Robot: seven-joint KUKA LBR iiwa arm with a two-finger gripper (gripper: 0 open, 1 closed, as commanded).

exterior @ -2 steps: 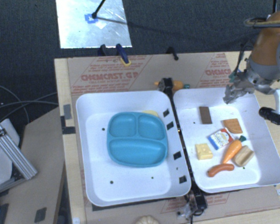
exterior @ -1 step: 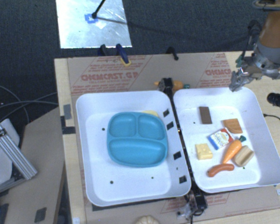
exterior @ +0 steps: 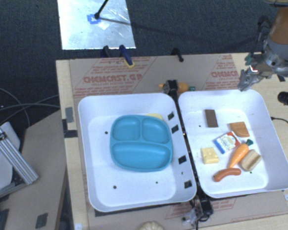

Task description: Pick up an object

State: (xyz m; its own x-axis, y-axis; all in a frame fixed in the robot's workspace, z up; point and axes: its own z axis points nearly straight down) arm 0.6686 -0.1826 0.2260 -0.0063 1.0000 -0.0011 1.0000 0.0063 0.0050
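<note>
The objects to pick from lie together in the right bin (exterior: 271, 127), a shallow white tray with rounded corners and a smooth, glossy floor. Nearest its far wall is a flat dark brown bar (exterior: 210, 117), rectangular and matte. Towards the right wall lies a tan slice of toast (exterior: 239, 129) with a darker crust edge. Just beside it sits a small blue and white packet (exterior: 226, 142) with a red patch, tilted. A pale yellow cheese block (exterior: 209, 155) lies to the packet's left, squarish with soft edges. An orange carrot (exterior: 239, 154) with a green tip points diagonally across the middle, its lower end close to a beige bread roll (exterior: 251, 160). A curved reddish-orange sausage (exterior: 226, 174) lies nearest the front wall.

The left bin (exterior: 94, 140) holds a blue divided plate (exterior: 140, 142), smooth plastic with three compartments and rounded corners; something pale yellow peeks out at its far edge.

The gripper (exterior: 246, 80) hangs beyond the far right corner of the right bin, above the brown cardboard-covered bench (exterior: 145, 72), well apart from the objects. Nothing is seen between its fingers, and how far they are spread cannot be told.
</note>
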